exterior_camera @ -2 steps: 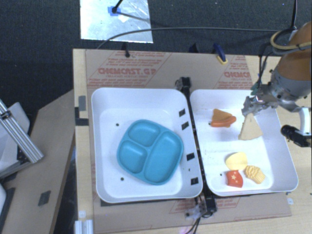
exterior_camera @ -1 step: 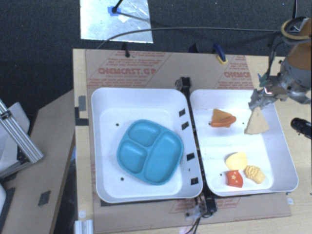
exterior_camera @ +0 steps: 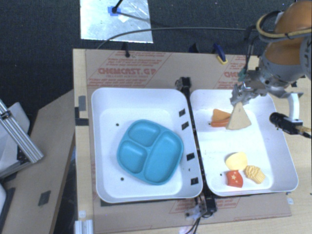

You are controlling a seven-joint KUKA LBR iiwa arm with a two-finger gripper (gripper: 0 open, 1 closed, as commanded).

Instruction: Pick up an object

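Now pincer point(exterior_camera: 242, 97) is hovering at beige wedge point(exterior_camera: 239, 118) in right bin point(exterior_camera: 280, 145); grip state unclear; prob. needs descending w/ care.

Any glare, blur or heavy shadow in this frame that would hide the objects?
Camera view: light is even and soft, shadows faint; the foil sheet beyond the bench glares; the blue plate and the food pieces read sharply; the end effector is slightly soft, its fingers unreadable.
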